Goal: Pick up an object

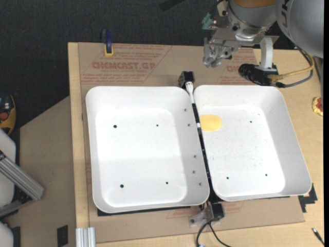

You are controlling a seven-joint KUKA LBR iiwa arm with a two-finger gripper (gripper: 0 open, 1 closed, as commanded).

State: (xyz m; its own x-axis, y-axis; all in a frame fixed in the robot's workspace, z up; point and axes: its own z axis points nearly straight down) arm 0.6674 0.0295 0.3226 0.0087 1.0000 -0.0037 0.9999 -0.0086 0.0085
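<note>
A small yellow object (211,123), flat and rounded, lies in the right bin (288,138) near its left wall. My gripper (214,55) hangs high above the bench, behind the far rim of the right bin, well away from the yellow object. Nothing shows between its fingers.
The left bin (97,138) sits beside the right one, joined along a black centre strip (198,133). Both rest on a brown board (133,60). A blue and yellow clamp (107,41) stands at the board's far left. A metal rail (20,179) crosses the left edge.
</note>
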